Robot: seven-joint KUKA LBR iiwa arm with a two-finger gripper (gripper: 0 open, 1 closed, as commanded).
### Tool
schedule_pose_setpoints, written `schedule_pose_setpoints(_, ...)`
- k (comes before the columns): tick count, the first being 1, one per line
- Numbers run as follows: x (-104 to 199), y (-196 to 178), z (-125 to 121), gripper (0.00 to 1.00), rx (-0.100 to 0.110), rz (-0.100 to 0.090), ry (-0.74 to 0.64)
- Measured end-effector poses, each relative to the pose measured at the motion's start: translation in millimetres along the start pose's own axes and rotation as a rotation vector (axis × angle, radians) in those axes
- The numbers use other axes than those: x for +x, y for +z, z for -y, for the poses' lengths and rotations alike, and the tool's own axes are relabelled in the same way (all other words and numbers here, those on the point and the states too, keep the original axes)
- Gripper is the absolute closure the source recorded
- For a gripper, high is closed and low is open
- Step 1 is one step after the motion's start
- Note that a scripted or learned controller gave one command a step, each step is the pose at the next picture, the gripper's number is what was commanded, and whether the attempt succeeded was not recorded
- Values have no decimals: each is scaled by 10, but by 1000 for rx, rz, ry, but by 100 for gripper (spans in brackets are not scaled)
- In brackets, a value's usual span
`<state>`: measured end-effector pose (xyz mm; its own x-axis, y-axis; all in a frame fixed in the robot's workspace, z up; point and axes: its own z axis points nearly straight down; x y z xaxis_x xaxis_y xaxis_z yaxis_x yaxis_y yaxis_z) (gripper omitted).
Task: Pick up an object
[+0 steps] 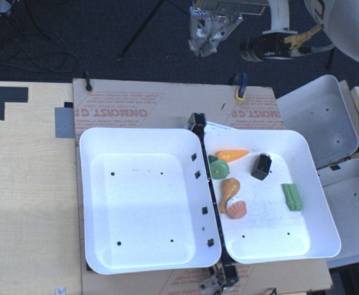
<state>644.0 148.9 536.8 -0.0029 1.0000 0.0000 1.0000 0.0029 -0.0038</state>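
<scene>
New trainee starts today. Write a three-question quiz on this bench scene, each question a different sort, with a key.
1. True or false: the black block lies in the left bin.
2. Which item lies nearest the right bin's right wall? A) carrot B) green piece C) pink piece
3. Fill in: the gripper hangs above the bench's ____ edge, over the dark floor.

Key: 1 false; 2 B; 3 far
</scene>
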Motion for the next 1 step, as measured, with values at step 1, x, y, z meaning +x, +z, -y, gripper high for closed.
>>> schedule_pose_setpoints(1,-1,-2,3,0,0,1,-1)
